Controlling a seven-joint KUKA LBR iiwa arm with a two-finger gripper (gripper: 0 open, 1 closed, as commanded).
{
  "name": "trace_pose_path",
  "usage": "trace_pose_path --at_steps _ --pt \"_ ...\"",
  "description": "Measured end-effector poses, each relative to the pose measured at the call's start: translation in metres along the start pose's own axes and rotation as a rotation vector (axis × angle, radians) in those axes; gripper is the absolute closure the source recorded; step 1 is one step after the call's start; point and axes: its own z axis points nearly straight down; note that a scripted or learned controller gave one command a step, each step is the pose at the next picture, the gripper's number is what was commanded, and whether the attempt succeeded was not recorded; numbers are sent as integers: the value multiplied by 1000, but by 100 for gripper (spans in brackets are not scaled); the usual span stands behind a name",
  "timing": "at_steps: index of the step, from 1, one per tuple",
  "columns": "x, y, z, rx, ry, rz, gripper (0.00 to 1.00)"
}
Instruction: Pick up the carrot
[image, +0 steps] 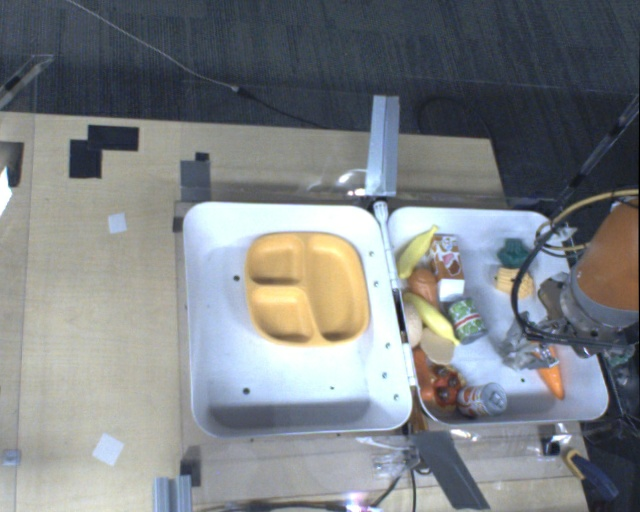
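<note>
On the pale wooden bench (90, 330) the left shallow white plastic bin (215, 390) carries a yellow three-compartment plastic tray (305, 287) sitting a little toward twelve o'clock of its middle. Two small white paper squares (118, 223) lie on the bare bench at nine o'clock of that bin.

The right shallow white plastic bin (580, 400) holds a crowded column of toy food along its nine o'clock wall: a yellow plastic banana (417, 250) at the top, a red-and-white printed packet (446, 256) just beside it, a second yellow banana (432, 318) below, a small green-and-white labelled can (466, 320) touching that, and a silver soda can with a red top (487, 400) lying on its side near six o'clock. The printing on the packet and cans is too small to read. A dark green plastic vegetable (514, 251) sits toward one o'clock.

The grey arm with its orange band (610, 262) enters from three o'clock and points steeply down into this bin, cables looping around the wrist. The gripper (527, 350) hangs low over the bin floor; I cannot tell how far its jaws are parted. The small orange plastic carrot (552, 380) lies on the floor at five o'clock of the gripper, just beside it, tip toward six o'clock.
</note>
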Motion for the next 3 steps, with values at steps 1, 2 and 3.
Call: trace_pose_path --at_steps 1,2,3 --pt "2 1 -47 -1 3 60 100" --pt "9 4 0 -2 3 -63 100" --pt "-4 30 -58 -1 2 -37 100"
